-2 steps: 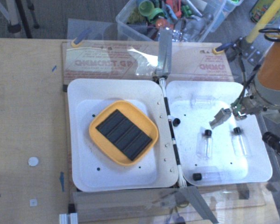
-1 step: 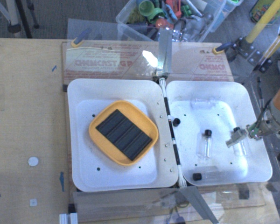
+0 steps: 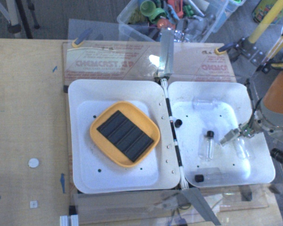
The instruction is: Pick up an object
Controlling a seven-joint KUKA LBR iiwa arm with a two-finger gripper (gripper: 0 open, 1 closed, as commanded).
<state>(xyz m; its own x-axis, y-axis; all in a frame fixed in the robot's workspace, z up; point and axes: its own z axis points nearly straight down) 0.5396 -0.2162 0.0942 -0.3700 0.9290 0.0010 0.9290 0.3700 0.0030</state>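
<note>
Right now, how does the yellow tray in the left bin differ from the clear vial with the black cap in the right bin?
The yellow tray is opaque and bright; the vial is clear and hard to see against the white. The tray is far larger, covering much of the left bin; the vial takes up little of the right bin. The tray is flat and square; the vial is a slim tube. Both lie untouched by the end effector.

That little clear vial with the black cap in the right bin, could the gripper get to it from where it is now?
Probably yes. The clear vial lies flat on the floor of the right bin, with open space around it. The gripper hangs over the same bin, just to the vial's right, and nothing stands between them.
</note>
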